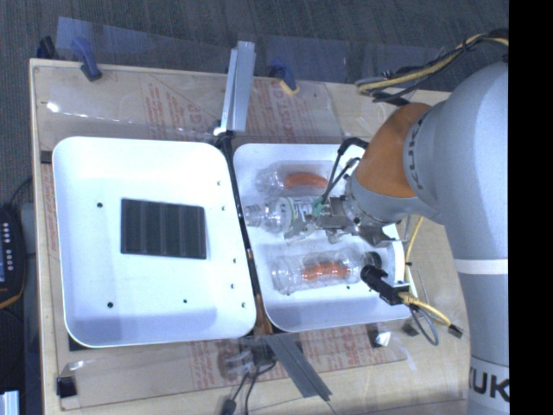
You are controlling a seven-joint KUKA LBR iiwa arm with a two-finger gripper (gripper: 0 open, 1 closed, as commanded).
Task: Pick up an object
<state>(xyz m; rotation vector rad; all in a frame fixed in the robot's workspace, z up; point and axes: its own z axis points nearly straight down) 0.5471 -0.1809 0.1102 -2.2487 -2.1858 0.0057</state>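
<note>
Bottle on its side, long axis left-right.

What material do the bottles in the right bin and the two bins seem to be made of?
Bottles: probably clear plastic, glossy; the orange contents show through and the walls catch highlights.
Right bin and left bin: likely moulded white plastic, smooth with a soft sheen and rounded corners.

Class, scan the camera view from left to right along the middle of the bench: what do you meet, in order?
Left white bin → dark rectangular panel on its floor → right white bin → clear plastic bottles → gripper → grey arm.
</note>
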